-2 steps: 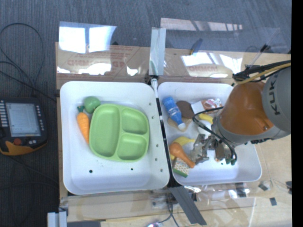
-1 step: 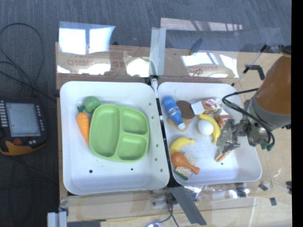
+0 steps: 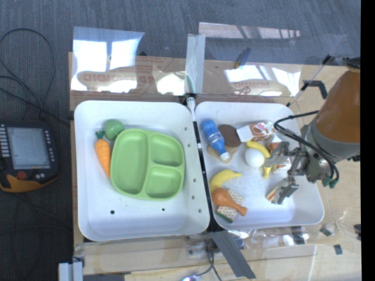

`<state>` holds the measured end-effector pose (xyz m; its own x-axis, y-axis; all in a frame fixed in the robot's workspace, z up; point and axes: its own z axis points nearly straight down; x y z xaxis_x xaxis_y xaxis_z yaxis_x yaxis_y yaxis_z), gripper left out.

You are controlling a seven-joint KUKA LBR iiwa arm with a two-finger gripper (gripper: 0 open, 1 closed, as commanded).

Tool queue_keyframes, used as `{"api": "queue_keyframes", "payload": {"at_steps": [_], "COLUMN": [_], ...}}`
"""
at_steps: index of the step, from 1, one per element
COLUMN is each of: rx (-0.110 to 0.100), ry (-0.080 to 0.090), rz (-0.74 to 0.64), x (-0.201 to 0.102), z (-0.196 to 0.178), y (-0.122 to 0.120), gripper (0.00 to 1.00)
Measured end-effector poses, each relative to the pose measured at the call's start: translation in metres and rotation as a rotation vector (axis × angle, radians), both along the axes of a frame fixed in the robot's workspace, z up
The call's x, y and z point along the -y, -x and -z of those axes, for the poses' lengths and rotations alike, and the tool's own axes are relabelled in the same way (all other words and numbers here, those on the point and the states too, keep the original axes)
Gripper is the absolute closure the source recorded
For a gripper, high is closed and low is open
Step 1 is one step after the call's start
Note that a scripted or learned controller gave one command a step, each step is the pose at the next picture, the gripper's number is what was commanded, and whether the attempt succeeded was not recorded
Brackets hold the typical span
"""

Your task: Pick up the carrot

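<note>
1. Carrot point(image 3: 104, 155) is lying in the left bin point(image 3: 88, 215), squeezed between that bin's left wall and the green tray point(image 3: 146, 163), touching or all but touching the tray's left edge.
2. Its long axis is running roughly up and down the view, leafy green end point(image 3: 101, 136) toward the far side, beside a round green fruit point(image 3: 113, 127), and orange tip pointing toward the near side.
3. End effector point(image 3: 282, 177) is hovering over the right bin point(image 3: 310, 215), above the clutter there, near an egg point(image 3: 255, 156) and a banana point(image 3: 224, 177); its fingers are looking spread apart with nothing between them.
4. So the carrot is sitting well apart from it, away to the view's left, across the wall dividing the two bins and past the whole tray.
5. My judgement: the coming move is calling for a long sideways carry, then fingers closing across the carrot's narrow width, with the tray crowding one side.
</note>
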<state>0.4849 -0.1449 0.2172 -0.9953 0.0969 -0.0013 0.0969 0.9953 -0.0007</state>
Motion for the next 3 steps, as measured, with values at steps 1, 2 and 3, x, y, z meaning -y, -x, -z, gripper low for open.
{"api": "queue_keyframes", "payload": {"at_steps": [1,2,3], "rx": [-0.004,-0.001,0.0], "ry": [-0.002,0.002,0.0], "rz": [0.196,0.194,0.391], "x": [0.021,0.021,0.064], "z": [0.06,0.05,0.047], "y": [-0.004,-0.005,0.001], "gripper": [0.0,1.0,1.0]}}
